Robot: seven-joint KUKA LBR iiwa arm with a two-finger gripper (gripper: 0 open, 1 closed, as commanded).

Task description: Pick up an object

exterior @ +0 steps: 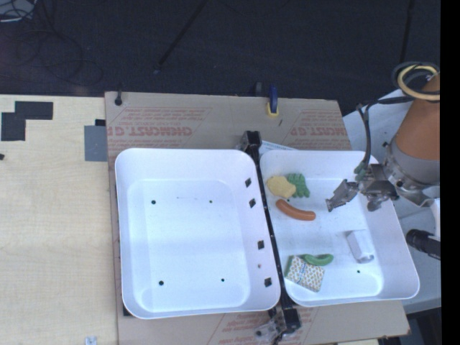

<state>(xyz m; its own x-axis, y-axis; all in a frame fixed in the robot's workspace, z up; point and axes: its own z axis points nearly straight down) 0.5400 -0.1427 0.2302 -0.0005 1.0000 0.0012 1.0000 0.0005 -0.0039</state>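
Two white bins sit side by side on a cardboard sheet (215,124) over the bench (50,214). Left bin (129,192) has bare floor wall to wall, lots of room. Right bin (392,282) holds all the objects.

Yellow toy (280,186) lies near the right bin's upper left, close to the shared wall, with a green toy (299,185) touching its right side. Sausage (295,211) lies just below them, tilted, apart from both. Green pod (317,259) sits low in the bin, its left end touching the top of a patterned packet (305,273), which lies near the lower left corner just beside the divider. Small grey cylinder (359,245) lies toward the right side, clear of the wall, open floor around it.

Gripper (352,192) hangs over the right bin's upper right part, above bare floor between the sausage and the right wall. Its fingers look spread, released, nothing between them. Arm (420,131) comes in over the bin's right rim. Middle of the right bin, between sausage, pod and cylinder, is open floor. Black clips (253,141) join the bins along the shared edge. Blue and yellow clamp (273,100) grips the cardboard's far edge.
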